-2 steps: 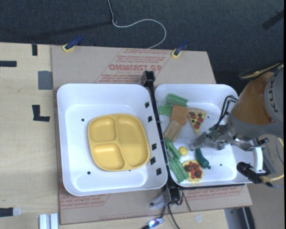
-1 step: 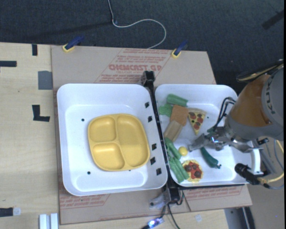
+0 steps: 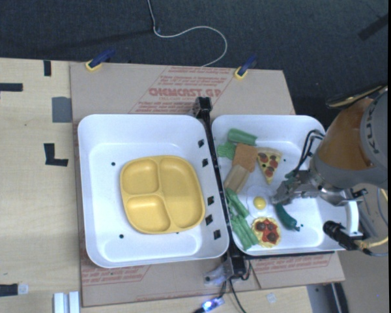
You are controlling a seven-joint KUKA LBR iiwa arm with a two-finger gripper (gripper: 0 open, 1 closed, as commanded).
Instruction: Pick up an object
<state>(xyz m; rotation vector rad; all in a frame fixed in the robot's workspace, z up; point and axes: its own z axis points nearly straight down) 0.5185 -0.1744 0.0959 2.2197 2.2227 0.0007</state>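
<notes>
The right bin (image 3: 313, 126) holds several toy foods: a light green piece (image 3: 241, 136), a brown toast slice (image 3: 242, 163), a pizza wedge (image 3: 268, 162), a small yellow ball (image 3: 259, 203), green bean-like strips (image 3: 238, 208), a round pizza piece (image 3: 266, 231) and a dark green curved piece (image 3: 287, 216). My gripper (image 3: 285, 193) hangs low in this bin, right of the yellow ball and just above the dark green piece. I see nothing lifted with it.
The left bin (image 3: 91, 175) holds a yellow divided plate (image 3: 161, 193). A black divider (image 3: 212, 175) runs between the bins. The grey arm with its orange band (image 3: 342, 142) covers the right bin's right side. A white cable (image 3: 182, 31) lies behind the bins.
</notes>
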